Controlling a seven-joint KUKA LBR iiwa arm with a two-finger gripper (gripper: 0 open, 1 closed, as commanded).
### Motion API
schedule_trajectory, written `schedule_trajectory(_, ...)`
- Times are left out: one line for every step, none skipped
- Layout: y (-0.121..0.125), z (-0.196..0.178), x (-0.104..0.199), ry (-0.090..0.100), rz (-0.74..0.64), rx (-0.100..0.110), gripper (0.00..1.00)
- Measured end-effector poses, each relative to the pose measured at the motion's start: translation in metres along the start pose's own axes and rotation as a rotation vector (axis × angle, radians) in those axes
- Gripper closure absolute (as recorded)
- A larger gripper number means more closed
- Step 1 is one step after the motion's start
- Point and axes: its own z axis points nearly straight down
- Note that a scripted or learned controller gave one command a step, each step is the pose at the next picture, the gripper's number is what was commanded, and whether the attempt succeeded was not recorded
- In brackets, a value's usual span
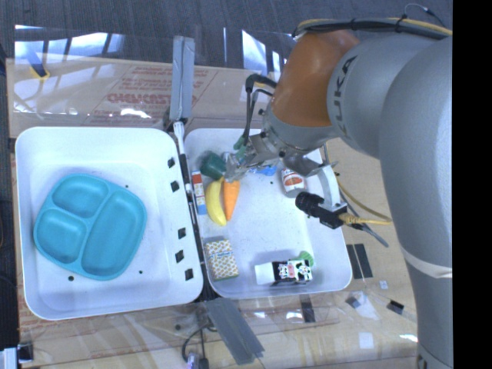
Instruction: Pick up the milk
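Two shallow white plastic bins [46, 298] sit side by side. Left bin: smooth blue divided plate [90, 225]. Right bin: boxy milk carton [284, 271] lying at the near edge, well apart from my pincer [240, 162]. Carrot [231, 197], banana [214, 202] just beneath it. Whether my pincer is open: cannot tell.

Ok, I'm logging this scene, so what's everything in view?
Left bin: one, white, holds the plate.
Right bin: one, white, holds the food items.
Divided plate: one, blue, left bin.
Milk carton: one, white with black patches, lying at right bin's near edge.
Banana: one, yellow, beside the carrot.
Carrot: one, orange.
Patterned box: one, yellowish, near-left corner.
Small bottle: one, red-and-white, under the arm.
Arm: one, grey with orange band.
Gripper: one, above the carrot.
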Motion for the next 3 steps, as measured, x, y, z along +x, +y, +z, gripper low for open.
schedule_trajectory(-0.062,0.009,0.048,0.000,-0.419,0.001,1.00)
schedule_trajectory(-0.082,0.028,0.088,0.001,0.137,0.002,1.00)
schedule_trajectory(-0.066,0.028,0.151,0.000,0.533,0.001,1.00)
